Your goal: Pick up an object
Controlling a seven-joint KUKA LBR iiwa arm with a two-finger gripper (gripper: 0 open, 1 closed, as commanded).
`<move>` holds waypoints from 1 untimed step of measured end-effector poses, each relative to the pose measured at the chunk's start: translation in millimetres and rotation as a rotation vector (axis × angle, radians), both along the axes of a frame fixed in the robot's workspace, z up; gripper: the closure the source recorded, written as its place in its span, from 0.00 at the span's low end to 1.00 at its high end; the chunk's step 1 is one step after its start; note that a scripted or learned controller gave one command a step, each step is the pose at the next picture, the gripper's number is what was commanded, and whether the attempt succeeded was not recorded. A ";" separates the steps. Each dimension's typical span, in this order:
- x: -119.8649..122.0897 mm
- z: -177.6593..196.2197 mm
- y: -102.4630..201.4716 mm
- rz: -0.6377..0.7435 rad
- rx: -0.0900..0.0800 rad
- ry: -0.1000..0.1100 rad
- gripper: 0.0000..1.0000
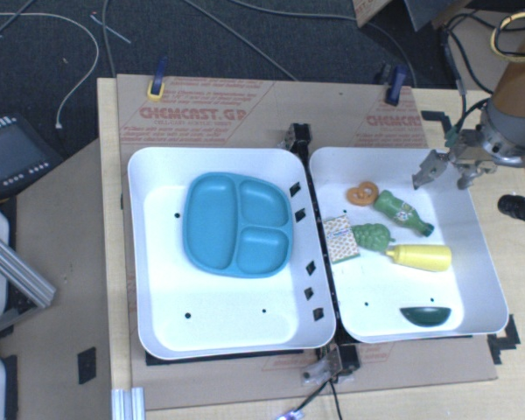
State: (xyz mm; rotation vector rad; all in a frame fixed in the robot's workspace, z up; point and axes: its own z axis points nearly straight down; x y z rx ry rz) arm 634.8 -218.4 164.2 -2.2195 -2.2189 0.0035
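Two shallow white bins were set side by side on the worktop. In the left bin a blue sectioned plate was laid, with bare floor left in front of it. Across the central divider, the right bin was found to hold the candidates for picking: a patterned packet just beside the divider, an orange ring, a green lumpy piece, a green bottle, a yellow bottle and, near the front rim, a dark green bowl-like piece. The middle items were crowded together, some touching or nearly so, while the dark piece was kept well apart.

At the far right, the hand was seen poised over the bin's back right corner with its fingers spread apart and nothing between them. No object had been lifted, so the task was judged barely begun: approach, closure and lift were all left to do. Open floor was available along the right wall, though the back rim lay close to the hand.
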 end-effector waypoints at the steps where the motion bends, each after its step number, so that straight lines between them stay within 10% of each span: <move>1: 2.5 -42.3 2.3 0.002 0.000 0.000 0.00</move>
